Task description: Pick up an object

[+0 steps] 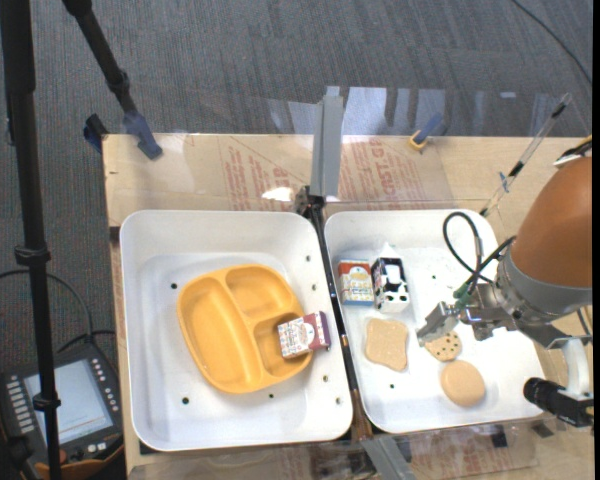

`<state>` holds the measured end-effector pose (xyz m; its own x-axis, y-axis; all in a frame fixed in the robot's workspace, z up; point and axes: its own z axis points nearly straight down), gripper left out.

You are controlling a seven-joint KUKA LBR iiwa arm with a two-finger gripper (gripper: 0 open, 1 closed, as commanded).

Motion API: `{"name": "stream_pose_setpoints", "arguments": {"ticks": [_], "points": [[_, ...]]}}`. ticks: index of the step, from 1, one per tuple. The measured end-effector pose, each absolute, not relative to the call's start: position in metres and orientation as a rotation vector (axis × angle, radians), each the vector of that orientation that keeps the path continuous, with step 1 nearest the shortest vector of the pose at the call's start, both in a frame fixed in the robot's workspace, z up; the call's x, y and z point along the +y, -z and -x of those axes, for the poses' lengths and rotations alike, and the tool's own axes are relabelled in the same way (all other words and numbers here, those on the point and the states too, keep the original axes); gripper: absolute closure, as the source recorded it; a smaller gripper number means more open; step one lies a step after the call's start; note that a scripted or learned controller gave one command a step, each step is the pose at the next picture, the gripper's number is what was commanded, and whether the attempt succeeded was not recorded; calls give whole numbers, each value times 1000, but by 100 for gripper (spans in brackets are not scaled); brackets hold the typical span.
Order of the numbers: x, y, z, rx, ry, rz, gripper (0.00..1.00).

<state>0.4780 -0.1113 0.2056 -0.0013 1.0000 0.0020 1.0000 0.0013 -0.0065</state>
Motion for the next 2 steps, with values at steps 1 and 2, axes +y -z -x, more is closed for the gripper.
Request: {"name": "stream_pose_setpoints", "arguments": {"ticks": [1, 2], "points": [[-205, -87, -496, -2201, 0, 2236, 0], [-191, -86, -585, -2371, 0, 2057, 0]]}}
